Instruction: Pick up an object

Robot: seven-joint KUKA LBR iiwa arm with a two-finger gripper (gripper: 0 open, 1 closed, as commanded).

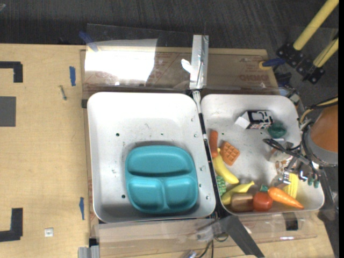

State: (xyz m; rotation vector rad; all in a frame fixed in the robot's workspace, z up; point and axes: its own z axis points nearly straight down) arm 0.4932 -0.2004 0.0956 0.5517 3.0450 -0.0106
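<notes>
The right bin (pixel 252 104) holds several toy foods: an orange waffle (pixel 230 152), a yellow banana (pixel 226 171), a red sausage (pixel 214 140), a red tomato (pixel 262 200), a carrot (pixel 285 198) and a corn cob (pixel 293 186). My gripper (pixel 290 168) hangs low over the bin's right side, just above the corn cob and the carrot. The arm's orange band (pixel 325 133) is at the right edge. I see nothing lifted off the bin floor.
A teal divided tray (pixel 161 177) lies in the left bin (pixel 107 122). A black-and-white packet (pixel 257 119) and a teal round piece (pixel 277 129) lie at the right bin's back. A brown piece (pixel 242 201) and a green piece (pixel 220 184) sit along the front left.
</notes>
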